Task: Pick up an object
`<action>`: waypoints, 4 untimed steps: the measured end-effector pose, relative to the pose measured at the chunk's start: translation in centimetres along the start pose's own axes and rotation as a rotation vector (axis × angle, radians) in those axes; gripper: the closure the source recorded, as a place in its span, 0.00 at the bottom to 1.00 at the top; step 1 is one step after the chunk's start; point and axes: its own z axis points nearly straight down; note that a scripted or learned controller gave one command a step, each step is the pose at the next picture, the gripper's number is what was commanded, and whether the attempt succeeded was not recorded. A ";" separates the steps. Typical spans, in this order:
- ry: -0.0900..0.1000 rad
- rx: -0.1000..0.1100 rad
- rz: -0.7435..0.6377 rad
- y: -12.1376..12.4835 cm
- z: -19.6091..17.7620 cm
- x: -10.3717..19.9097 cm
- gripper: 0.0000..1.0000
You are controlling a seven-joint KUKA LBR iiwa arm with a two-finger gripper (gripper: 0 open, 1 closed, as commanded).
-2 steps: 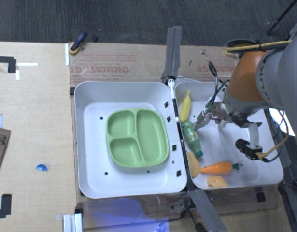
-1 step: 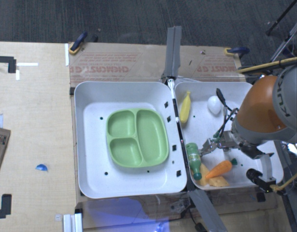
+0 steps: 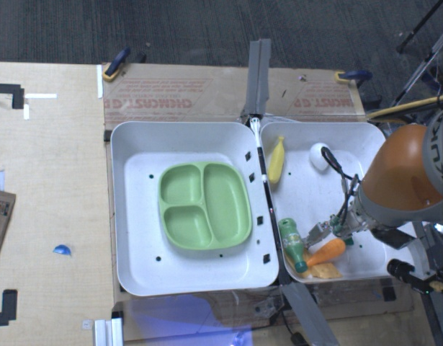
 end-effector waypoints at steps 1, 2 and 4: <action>0.000 -0.001 0.005 0.0 -0.9 -0.1 1.00; 0.000 -0.001 0.005 0.0 -0.9 -0.1 0.00; -0.004 -0.002 0.185 0.4 -0.9 1.1 1.00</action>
